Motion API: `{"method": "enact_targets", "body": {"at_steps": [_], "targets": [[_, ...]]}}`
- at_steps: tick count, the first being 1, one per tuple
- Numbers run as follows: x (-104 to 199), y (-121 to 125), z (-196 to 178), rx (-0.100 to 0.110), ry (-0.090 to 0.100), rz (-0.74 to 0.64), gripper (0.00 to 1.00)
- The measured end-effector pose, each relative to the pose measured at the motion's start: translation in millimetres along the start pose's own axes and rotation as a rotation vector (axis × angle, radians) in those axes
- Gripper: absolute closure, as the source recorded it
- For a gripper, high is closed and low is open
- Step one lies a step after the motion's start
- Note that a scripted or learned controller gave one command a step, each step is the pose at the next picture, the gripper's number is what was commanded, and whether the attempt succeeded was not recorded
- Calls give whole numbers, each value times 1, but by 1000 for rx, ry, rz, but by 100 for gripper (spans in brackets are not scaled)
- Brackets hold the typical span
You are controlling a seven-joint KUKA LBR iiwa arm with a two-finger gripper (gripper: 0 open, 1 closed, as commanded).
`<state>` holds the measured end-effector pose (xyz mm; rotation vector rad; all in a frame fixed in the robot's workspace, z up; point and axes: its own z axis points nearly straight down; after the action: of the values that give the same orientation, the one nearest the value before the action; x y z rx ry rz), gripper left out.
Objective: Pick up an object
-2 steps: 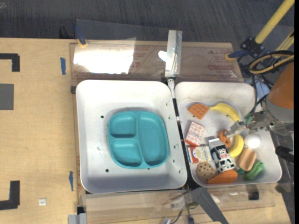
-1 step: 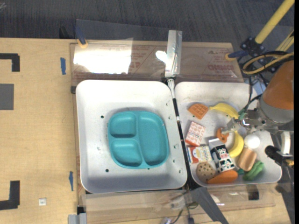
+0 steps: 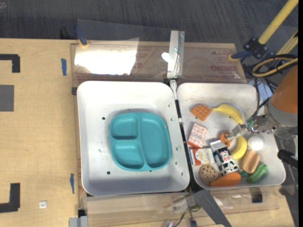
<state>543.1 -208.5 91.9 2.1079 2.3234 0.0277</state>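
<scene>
Two white bins [image 3: 90, 126], teal tray [image 3: 140, 141] in left, tool [image 3: 236, 132] over right bin's toys, grip state unclear

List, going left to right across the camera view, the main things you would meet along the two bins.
teal divided plate → waffle piece → banana → white egg

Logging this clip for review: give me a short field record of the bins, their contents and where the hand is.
left bin: holds a teal divided plate
right bin: toy food pile, including banana, waffle, cookie, carrot, white egg
hand: low over the right bin's pile, near the bananas
hand state: cannot tell
arm: enters from the right
object lifted: none seen
</scene>
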Motion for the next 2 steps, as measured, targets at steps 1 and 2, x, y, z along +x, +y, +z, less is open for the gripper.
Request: {"method": "enact_targets", "body": {"at_steps": [1, 2], "targets": [[-1, 1, -9, -2, -5, -1, 100], [99, -13, -135, 13, -10, 255, 100]]}}
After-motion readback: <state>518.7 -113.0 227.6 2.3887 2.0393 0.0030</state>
